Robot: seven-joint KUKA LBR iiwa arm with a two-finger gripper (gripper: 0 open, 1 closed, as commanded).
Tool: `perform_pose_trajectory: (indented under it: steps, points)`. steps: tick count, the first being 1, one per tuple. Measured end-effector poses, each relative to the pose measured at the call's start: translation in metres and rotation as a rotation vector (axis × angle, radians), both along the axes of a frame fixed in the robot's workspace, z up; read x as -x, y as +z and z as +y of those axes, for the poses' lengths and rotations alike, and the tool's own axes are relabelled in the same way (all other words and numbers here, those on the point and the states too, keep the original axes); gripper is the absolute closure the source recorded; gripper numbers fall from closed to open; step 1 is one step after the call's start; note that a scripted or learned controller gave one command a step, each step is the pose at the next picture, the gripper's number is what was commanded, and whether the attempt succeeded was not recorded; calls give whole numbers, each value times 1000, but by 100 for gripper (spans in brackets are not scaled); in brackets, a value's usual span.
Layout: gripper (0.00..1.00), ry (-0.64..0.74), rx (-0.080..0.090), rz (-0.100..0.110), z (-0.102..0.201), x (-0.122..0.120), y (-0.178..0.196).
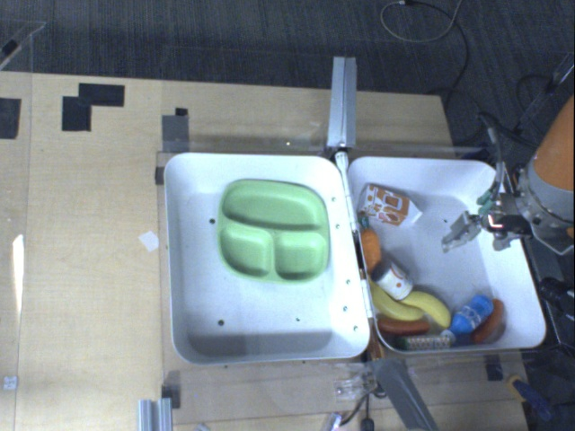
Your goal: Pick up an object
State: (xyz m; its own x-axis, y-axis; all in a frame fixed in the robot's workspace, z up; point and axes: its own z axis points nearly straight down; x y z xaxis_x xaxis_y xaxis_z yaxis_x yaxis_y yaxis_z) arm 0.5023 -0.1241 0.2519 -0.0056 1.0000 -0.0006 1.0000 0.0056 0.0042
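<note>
Hovering: my gripper [460, 232], fingers seemingly parted, nothing held, over right bin [530, 330]; banana [415, 307] below.

Tabletop [81, 268]: pale wood surface, seen from above | Two shallow white bins sat side by side on it, left bin [184, 268] touching right bin [530, 317] | Black square markings [92, 103] lay near its far left edge | Small white scrap [148, 239] rested just left of the left bin
</note>
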Motion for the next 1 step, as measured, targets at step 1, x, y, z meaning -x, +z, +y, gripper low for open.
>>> perform_pose_trajectory:
  steps: [1]
  points:
    - [0,161,2,-4,-24,14,86]
